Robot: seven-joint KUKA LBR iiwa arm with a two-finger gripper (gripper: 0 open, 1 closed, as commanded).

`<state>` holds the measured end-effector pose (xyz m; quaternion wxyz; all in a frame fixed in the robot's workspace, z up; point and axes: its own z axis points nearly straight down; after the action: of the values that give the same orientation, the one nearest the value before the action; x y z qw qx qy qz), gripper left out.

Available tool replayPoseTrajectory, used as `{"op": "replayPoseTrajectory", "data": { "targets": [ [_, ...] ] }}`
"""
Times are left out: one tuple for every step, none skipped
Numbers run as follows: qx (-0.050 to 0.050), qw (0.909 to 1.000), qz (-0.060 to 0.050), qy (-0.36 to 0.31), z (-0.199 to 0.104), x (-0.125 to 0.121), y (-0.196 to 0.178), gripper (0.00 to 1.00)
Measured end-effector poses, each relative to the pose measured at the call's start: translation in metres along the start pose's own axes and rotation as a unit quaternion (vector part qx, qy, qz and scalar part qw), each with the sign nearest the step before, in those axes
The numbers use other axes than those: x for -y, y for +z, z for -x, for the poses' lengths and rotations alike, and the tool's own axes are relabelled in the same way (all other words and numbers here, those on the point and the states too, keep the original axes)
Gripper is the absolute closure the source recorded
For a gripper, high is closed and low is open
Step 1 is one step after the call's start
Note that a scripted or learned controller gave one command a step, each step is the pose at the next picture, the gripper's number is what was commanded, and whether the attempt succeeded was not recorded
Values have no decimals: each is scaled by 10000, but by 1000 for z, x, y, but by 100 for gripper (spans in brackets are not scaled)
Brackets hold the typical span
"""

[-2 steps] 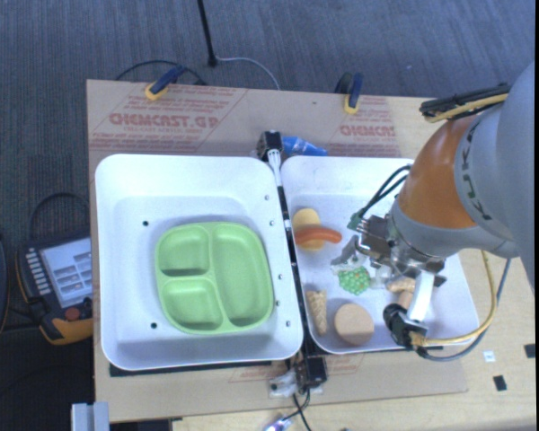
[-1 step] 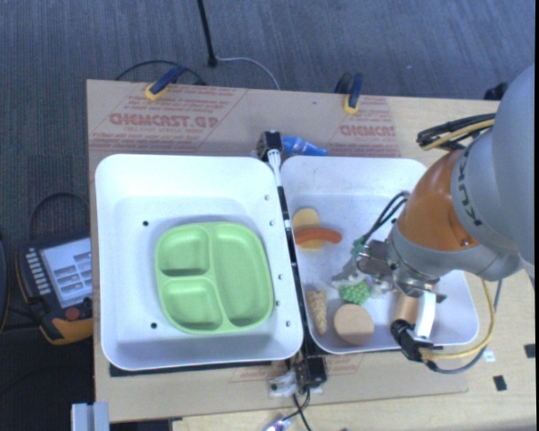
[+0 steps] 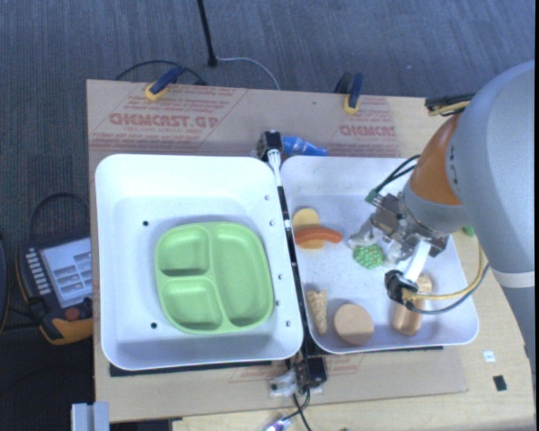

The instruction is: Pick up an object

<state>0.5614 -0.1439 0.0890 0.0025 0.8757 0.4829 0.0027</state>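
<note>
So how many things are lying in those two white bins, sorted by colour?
Green: 2, divided plate, small speckled ball
Orange: 1, curved piece
Yellow: 1, small lump
Tan or brown: 3, roll, cob, cylinder
Total: 7

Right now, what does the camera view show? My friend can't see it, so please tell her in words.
A grey robot arm reaches in from the right, its gripper low over the right white bin, beside a green ball. That bin also has an orange piece, a round tan piece and other small toys. The left white bin holds a green divided tray.

Right bin (image 3: 341, 180) crowded; left tray (image 3: 214, 275) bare.
</note>
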Motion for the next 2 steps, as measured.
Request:
{"op": "replayPoseTrajectory", "data": {
  "targets": [
    [10, 10000, -7, -5, 0, 0, -9, 100],
    [9, 9439, 64, -3301, 43, 32, -2, 100]
  ]
}}
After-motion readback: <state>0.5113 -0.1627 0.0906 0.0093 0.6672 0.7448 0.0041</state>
